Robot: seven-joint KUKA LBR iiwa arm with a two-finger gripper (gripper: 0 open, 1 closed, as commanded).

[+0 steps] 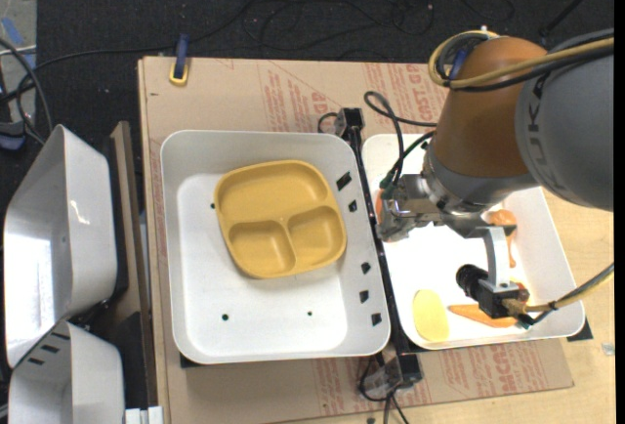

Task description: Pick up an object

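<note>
A: Overhead view. Landmark is the yellow plate (281, 219), which has three compartments and lies flat in the left bin (195, 315).

B: Where is the gripper relative to it?

A: The gripper (405, 215) is to the view's right of the yellow plate, just past the walls where the two bins meet. It is about level with the plate's middle, over the right bin (559, 256). The arm (488, 109), with its orange band, reaches in from farther right and sits over it.

B: Clenched or released?

A: Cannot tell. The wrist body blocks the tip from this angle, so no grasp is logged.

B: Which objects could be picked?

A: All of them lie right of the plate, in the right bin.
- The pale yellow oval (430, 315) is right of and below the plate's lower right corner. It rests on the bin floor near the front wall, apart from the gripper.
- The orange strip (469, 314) is just beyond the oval, on the side away from the plate.
- A second orange piece (502, 218) is farther right, level with the plate's middle and partly hidden by the arm.
- A small orange bit (378, 205) is nearest the plate, at the bin wall beside the gripper; contact cannot be told
</note>
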